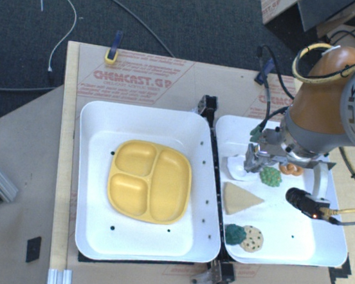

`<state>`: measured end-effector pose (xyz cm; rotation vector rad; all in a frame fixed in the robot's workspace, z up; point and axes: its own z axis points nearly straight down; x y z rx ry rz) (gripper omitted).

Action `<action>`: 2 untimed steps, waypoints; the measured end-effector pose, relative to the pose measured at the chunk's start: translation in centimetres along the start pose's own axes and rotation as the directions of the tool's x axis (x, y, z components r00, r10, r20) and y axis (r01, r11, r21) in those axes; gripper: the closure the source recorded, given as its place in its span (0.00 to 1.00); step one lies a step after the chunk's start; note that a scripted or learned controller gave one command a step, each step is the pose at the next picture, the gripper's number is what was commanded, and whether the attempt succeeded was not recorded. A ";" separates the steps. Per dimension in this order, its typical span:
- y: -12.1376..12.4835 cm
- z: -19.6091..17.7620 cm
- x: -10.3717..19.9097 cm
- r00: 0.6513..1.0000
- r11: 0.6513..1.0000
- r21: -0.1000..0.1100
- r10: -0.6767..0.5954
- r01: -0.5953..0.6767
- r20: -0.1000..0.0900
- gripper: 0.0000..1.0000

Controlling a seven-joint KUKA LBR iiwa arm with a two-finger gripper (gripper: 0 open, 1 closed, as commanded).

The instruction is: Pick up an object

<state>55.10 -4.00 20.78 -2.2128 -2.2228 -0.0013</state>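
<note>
Two bins, tool low in the right one

Left bin (95, 127) holds a yellow divided plate (149, 181). In the right bin (328, 252), the tool (252, 162) hangs just left of a green broccoli piece (270, 177), above a tan wedge (240, 198); a cookie (252, 238) lies nearer. Tool state: cannot tell.

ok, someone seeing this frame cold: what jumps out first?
Probably the yellow divided plate, sitting alone in the middle of the left bin. Next, the arm's orange band at upper right, with the gripper down over the right bin close to a green broccoli-like piece. Below that lie a pale wedge, a dark green piece and a speckled cookie.
</note>
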 end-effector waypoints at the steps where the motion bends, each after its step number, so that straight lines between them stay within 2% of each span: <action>1: -1.5 -0.4 5.5 1.000 1.000 0.001 0.000 0.000 0.001 1.00; 2: -1.9 -0.1 10.8 1.000 1.000 0.001 0.000 0.000 0.002 1.00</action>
